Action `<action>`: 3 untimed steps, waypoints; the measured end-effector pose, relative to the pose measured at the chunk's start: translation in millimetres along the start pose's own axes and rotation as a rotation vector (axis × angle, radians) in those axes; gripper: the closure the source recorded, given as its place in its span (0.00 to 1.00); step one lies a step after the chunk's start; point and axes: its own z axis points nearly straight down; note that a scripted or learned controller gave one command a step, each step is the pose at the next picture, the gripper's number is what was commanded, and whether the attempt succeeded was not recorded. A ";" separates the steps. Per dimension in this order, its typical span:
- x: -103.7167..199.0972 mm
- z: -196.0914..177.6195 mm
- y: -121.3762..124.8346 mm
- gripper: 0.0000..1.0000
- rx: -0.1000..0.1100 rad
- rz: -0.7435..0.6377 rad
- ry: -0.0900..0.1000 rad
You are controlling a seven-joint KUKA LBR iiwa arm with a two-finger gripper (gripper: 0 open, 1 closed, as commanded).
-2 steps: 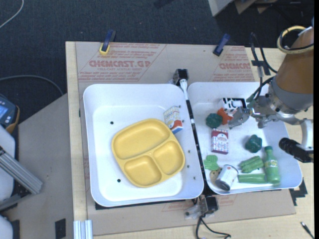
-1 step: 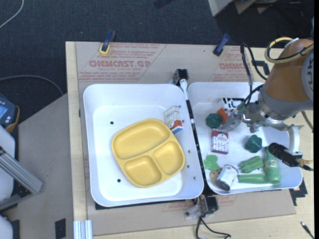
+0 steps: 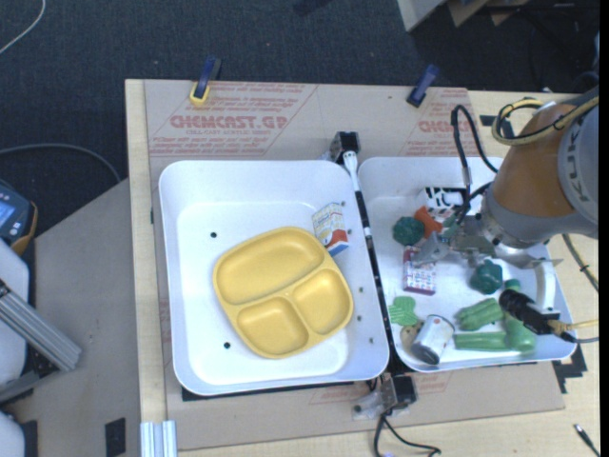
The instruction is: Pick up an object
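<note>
Over the right bin's (image 3: 381, 174) middle, hovering gripper (image 3: 440, 239) among small toys; grip state impossible to tell. Probably reaching stage; next, settling onto the dark green piece (image 3: 410, 228).

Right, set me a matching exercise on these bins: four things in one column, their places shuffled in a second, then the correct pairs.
Things:
1. yellow divided tray
2. small carton
3. pink card
4. white cup

Places:
A. near the front rim of the right bin, lying on its side
B. middle of the left bin
C. left bin, against the right wall, just behind the tray
D. right bin, flat on the floor, left of the gripper

Pairs: 1-B, 2-C, 3-D, 4-A
</note>
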 end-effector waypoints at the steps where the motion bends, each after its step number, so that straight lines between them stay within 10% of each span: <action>1: 1.1 5.5 2.6 0.00 -0.002 -0.003 0.002; 2: 1.4 -7.3 5.4 1.00 -0.012 -0.002 0.001; 3: 9.2 -68.2 7.8 1.00 -0.006 -0.005 -0.005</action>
